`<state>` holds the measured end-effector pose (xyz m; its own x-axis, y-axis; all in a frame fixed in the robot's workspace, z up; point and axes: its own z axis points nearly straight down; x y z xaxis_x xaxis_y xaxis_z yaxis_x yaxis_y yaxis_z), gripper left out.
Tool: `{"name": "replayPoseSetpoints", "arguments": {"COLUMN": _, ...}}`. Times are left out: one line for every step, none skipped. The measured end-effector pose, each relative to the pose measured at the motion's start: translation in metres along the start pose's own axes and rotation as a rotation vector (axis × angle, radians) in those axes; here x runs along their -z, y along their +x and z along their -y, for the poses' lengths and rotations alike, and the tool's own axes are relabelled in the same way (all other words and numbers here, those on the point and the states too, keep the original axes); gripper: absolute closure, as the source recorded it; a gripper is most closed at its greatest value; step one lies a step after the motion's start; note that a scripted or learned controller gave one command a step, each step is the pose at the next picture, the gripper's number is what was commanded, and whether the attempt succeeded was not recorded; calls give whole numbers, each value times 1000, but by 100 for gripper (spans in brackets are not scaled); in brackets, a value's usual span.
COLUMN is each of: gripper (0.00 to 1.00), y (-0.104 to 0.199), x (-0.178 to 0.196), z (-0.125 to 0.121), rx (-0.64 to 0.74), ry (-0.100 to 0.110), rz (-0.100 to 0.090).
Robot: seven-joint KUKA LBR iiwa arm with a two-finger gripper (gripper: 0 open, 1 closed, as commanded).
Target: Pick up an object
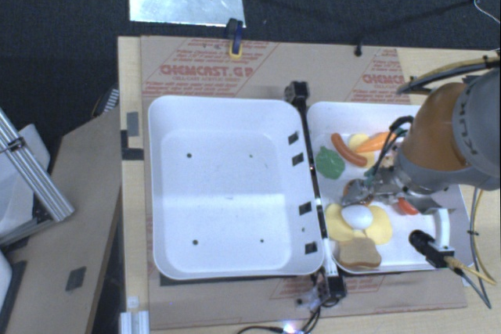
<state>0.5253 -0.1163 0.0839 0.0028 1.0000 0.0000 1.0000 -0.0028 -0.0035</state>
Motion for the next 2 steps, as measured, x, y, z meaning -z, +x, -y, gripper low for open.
{"name": "replayPoseSetpoints", "arguments": {"gripper": 0, "y": 21, "x": 2, "z": -66, "rx": 10, "ry": -11, "rz": 0}}
{"name": "replayPoseSetpoints", "arguments": {"gripper": 0, "y": 16, "x": 0, "z": -16, "rx": 4, "ry": -1, "rz": -1}}
